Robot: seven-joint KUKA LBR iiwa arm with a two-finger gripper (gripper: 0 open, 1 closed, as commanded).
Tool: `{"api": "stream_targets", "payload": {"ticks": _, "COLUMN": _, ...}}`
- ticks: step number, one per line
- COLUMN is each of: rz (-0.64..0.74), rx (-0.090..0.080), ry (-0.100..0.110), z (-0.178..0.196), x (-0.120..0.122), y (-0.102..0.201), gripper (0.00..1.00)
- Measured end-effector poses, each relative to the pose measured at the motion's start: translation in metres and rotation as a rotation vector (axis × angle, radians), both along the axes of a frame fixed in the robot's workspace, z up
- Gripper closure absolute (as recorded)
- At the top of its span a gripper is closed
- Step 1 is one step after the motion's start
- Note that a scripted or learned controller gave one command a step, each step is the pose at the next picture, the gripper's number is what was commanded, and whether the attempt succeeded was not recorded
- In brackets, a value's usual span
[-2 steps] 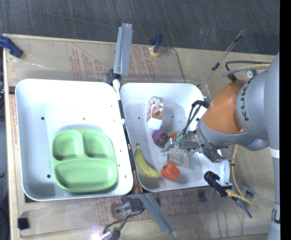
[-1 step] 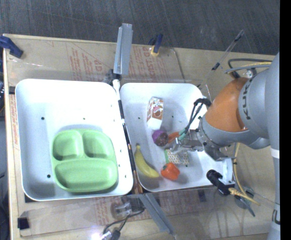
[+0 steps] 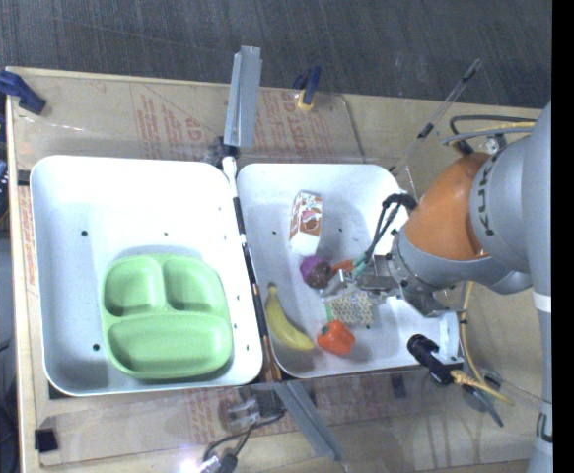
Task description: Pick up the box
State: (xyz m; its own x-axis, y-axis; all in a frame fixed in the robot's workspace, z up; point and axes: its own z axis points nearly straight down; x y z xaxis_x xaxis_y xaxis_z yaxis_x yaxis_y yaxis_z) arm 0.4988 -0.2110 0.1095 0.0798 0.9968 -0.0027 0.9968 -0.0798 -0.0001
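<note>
Box (image 3: 307, 215): small carton with a printed face, lying in the right bin (image 3: 267, 190), up toward its far wall and a bit left of the bin's middle. Nothing touching it, clear white floor all around.

Gripper (image 3: 344, 282) is down inside the same bin, nearer the bin's centre, well apart from the box on the side toward the near wall. Can't tell if the fingers are parted or closed: the metal fingertip area blends into the clutter underneath. Nothing visibly between them, so no grasp to report.

Clutter around the gripper:
- purple round item (image 3: 316, 271) just beside the fingertips, on their left
- small orange-red piece (image 3: 342, 265) touching or nearly touching the purple item, right at the gripper
- speckled greenish packet (image 3: 351, 309) directly under the wrist side, toward the near wall
- red-orange pepper-like item (image 3: 336, 338) close to the near wall, just beside the packet
- banana (image 3: 285, 323) along the bin's left wall, near-left corner, curved, tip just short of the pepper-like item

Arm (image 3: 484, 220) comes in over the right bin's right wall, orange band sitting above that rim, with a black cable looping off the wrist.

Left bin (image 3: 60, 195) holds a green compartment tray (image 3: 167, 315), three sections, sitting toward its near wall and near-right corner.

Bench (image 3: 119, 106): blue clamp (image 3: 308, 87) on the far edge behind the right bin, another blue clamp (image 3: 19, 89) at the far-left corner.
</note>
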Motion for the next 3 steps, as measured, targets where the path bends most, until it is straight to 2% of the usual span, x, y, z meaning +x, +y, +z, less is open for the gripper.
{"api": "stream_targets", "payload": {"ticks": 1, "rz": 0.008, "rx": -0.002, "ry": 0.002, "z": 0.009, "x": 0.0, "y": 0.0, "gripper": 1.0}}
{"api": "stream_targets", "payload": {"ticks": 2, "rz": 0.009, "rx": -0.002, "ry": 0.002, "z": 0.009, "x": 0.0, "y": 0.0, "gripper": 0.0}}
{"api": "stream_targets", "payload": {"ticks": 3, "rz": 0.068, "rx": 0.0, "ry": -0.005, "z": -0.013, "x": -0.007, "y": 0.003, "gripper": 0.0}}
